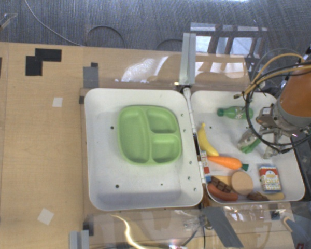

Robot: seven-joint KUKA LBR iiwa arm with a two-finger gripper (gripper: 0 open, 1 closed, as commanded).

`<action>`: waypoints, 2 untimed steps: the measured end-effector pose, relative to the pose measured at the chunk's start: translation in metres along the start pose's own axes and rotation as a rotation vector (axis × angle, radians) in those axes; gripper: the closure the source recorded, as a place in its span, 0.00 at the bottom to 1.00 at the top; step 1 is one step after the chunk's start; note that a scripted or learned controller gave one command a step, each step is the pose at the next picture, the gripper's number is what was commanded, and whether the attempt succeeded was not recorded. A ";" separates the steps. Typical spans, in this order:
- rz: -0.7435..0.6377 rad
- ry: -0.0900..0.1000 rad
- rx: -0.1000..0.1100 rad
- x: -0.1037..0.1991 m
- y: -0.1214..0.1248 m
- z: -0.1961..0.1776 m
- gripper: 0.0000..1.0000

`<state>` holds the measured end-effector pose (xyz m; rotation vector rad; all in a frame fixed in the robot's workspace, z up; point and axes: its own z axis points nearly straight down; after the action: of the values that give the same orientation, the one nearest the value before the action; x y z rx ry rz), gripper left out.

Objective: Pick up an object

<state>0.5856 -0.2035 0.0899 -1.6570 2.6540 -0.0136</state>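
Note:
My gripper hangs low over the right bin, near its middle right, with its fingers spread apart. A small green piece lies on the bin floor just beside the left finger; it is not clamped. Around it lie a green bottle at the back, a banana by the left wall, and a carrot. A round tan piece, a red sausage and a small printed box sit at the front.
The left bin holds a green divided plate. A metal divider runs between the bins. Cables loop from the arm over the right bin's back edge. A brown piece lies at the right bin's front wall.

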 end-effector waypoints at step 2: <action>0.056 0.000 0.007 0.030 0.081 -0.003 0.00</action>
<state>0.4996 -0.1951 0.0917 -1.5798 2.6958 -0.0227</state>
